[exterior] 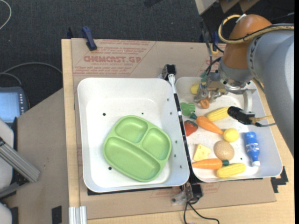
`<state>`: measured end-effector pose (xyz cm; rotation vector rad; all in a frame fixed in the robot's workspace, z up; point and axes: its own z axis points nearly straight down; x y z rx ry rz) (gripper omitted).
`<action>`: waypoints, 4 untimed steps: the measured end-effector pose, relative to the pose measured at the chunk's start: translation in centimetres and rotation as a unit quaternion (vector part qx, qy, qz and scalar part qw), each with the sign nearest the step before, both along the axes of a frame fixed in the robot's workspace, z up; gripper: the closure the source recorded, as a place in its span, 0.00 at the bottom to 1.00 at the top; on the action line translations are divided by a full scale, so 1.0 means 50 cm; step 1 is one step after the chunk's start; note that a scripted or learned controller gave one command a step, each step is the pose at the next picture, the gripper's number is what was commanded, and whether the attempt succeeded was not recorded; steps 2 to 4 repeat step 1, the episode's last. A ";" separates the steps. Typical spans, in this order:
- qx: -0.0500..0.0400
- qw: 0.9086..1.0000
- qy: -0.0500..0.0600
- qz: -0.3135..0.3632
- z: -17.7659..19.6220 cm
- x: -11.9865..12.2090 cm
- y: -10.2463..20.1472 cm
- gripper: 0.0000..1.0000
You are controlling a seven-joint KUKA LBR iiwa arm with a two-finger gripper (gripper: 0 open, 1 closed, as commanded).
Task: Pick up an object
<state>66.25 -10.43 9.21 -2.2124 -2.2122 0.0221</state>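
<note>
The hand (205,96) hangs low over the far end of the right bin (266,169), near a small yellow piece (195,88) and just above a small orange piece (204,104); whether it is spread or pinching anything, I cannot tell. Nearer in the same bin lie a corn cob (217,113), a carrot (209,124), a lemon (230,135), a cheese wedge (202,152), and a blue bottle (251,147). The left bin (93,97) holds a green divided plate (137,147).
</note>
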 end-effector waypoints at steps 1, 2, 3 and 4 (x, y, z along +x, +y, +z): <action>0.002 1.000 -0.012 0.003 0.199 -0.068 0.120 1.00; 0.002 1.000 -0.012 0.003 0.199 -0.068 0.120 1.00; 0.002 1.000 -0.012 0.003 0.199 -0.068 0.120 1.00; 0.002 1.000 -0.012 0.003 0.199 -0.068 0.120 1.00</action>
